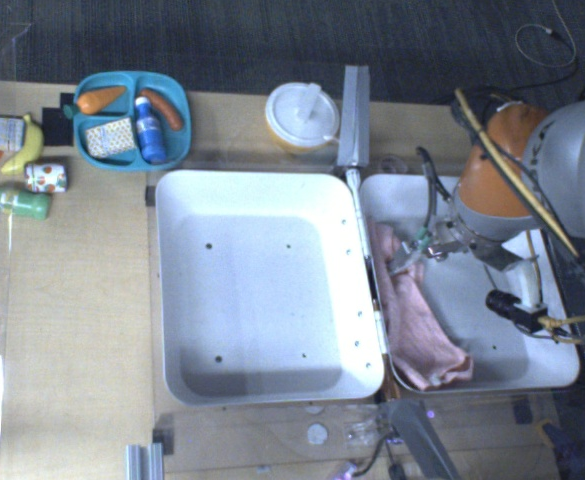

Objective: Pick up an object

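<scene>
The big wooden bench (72,318) holds two shallow white plastic bins side by side. The left white bin (252,288) has a smooth, hard floor with small dots in it. The right white bin (492,368) is the same kind.

The grey metal arm with the orange band (572,148) reaches over the right bin's right edge.

The thing to pick up looks like the soft pink cloth (417,318). It lies along the left wall of the right bin and runs down to the bottom left corner. It is floppy, wrinkled and light. It will not break or slip much, but it will bend and hang down when lifted. A good place to pinch it is a raised fold near its top end, not a flat part.

The gripper (422,250) is at the cloth's top end, very near it or touching. It is small and dark here, so I cannot tell if it is open or closed.

At the bench's back edge sit a round blue plastic tray (177,108) and a white cup with a lid (302,116).
</scene>
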Controlling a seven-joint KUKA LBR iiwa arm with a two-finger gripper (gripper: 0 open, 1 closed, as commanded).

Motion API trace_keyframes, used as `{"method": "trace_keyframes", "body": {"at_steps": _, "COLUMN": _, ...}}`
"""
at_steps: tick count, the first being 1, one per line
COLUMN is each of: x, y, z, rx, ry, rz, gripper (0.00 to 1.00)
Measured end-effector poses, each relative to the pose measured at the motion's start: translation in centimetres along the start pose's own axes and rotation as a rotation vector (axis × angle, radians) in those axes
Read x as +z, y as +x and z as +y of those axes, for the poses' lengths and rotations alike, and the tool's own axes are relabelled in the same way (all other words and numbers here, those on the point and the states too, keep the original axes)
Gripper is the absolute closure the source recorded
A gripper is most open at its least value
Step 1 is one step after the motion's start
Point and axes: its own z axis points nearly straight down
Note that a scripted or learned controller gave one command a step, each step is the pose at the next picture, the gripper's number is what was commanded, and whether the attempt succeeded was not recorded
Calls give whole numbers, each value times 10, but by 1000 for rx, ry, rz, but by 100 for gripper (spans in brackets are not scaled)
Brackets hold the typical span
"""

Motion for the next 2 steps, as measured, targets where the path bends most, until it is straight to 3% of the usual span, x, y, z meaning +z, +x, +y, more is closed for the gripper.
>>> {"method": "trace_keyframes", "body": {"at_steps": 1, "x": -13, "y": 0, "z": 3, "rx": -2, "ry": -8, "rz": -3, "gripper": 100}}
{"method": "trace_keyframes", "body": {"at_steps": 2, "x": -95, "y": 8, "z": 76, "rx": 98, "ry": 7, "rz": 3, "gripper": 100}}
